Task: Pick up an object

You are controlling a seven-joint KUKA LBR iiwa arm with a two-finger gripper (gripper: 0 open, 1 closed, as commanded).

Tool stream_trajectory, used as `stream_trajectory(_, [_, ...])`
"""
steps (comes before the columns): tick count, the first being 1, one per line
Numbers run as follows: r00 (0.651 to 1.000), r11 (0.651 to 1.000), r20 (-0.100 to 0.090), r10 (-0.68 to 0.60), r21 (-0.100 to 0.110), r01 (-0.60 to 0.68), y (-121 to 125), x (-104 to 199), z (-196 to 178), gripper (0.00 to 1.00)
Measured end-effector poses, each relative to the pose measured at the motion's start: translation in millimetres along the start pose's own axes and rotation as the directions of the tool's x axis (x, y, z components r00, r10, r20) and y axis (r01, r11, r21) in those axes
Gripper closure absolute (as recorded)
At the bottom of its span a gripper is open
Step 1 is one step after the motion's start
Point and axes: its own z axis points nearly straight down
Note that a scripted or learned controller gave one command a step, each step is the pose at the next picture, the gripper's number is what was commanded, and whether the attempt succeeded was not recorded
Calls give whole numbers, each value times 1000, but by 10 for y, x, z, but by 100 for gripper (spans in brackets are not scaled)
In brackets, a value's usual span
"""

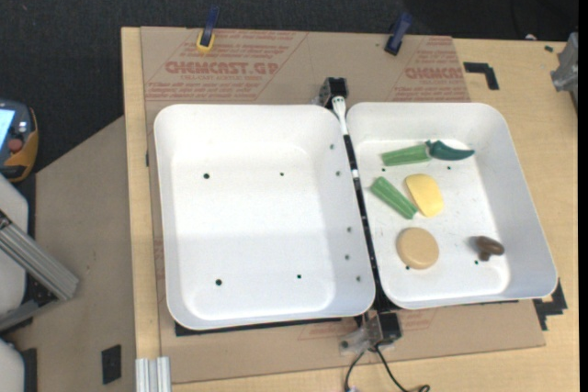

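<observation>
The right bin (pixel 524 197) holds several small objects. A green stick (pixel 405 155) lies near its back, with a dark teal piece (pixel 450 150) at the stick's right end. Below them a second green block (pixel 392 197) lies slanted beside a yellow lump (pixel 424 195). A tan round disc (pixel 417 249) sits nearer the front, and a small brown object (pixel 488 246) lies to its right. A small grey part of my gripper (pixel 567 67) shows at the right edge, above the bench and well clear of the bin's far right corner.
The left bin (pixel 184 197) sits beside the right one, with a black divider strip (pixel 354 188) between them. Both rest on a cardboard sheet (pixel 276 60) held by clamps (pixel 208 32) at the back. A cable (pixel 367 353) trails off the front.
</observation>
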Motion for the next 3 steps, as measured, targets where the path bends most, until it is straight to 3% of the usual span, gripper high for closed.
stream_trajectory(1, [1000,1000,-5,-4,12,4,-68,622,-543,100])
stream_trajectory(3, [1000,1000,-6,-1,21,1,-107,1657,-698,100])
